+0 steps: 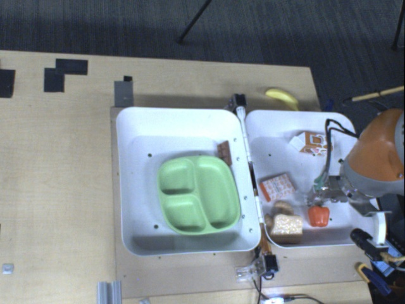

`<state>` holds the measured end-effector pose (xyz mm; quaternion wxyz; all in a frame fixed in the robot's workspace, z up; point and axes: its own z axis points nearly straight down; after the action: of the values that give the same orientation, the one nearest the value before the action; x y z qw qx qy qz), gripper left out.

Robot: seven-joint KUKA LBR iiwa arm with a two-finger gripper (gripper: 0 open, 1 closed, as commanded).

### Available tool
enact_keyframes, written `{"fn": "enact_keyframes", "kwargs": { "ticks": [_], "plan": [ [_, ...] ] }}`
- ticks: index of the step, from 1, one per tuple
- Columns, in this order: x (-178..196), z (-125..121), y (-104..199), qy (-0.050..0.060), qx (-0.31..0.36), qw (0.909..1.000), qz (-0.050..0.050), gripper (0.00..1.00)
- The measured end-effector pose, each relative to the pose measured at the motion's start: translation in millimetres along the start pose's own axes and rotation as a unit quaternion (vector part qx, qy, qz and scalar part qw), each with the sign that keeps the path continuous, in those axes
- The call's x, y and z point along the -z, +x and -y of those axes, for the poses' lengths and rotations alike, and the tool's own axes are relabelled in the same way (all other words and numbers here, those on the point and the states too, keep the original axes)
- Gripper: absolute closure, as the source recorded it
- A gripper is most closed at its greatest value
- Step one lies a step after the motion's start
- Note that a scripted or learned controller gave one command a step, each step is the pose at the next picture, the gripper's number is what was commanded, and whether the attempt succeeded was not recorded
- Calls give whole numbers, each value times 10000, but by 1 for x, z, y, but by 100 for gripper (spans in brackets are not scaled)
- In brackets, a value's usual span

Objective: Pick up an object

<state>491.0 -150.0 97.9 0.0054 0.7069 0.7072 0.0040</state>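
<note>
White bin (342,124), small orange-red object (319,216)

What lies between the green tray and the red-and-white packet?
In the camera view, between the green tray and the red-and-white packet run the two bins' adjoining white rims.

You are looking at a robotics lab: a pale wooden table (57,189) stands on dark carpet (95,11), two white bins (126,170) are fixed side by side, loose cables (266,287) trail at the front edge, and black tape marks (63,73) dot the tabletop.
</note>
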Motion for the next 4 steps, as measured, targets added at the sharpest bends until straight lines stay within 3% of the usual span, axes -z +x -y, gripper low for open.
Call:
{"fn": "enact_keyframes", "kwargs": {
  "ticks": [1, 2, 3, 4],
  "plan": [
    [87, -52, 83, 44, 28, 10000, -18, 100],
    [86, -52, 82, 54, 21, 10000, -12, 0],
    [-13, -75, 66, 30, 11, 10000, -7, 0],
    [-1, -77, 67, 8, 30, 10000, -6, 100]
  ]
}}
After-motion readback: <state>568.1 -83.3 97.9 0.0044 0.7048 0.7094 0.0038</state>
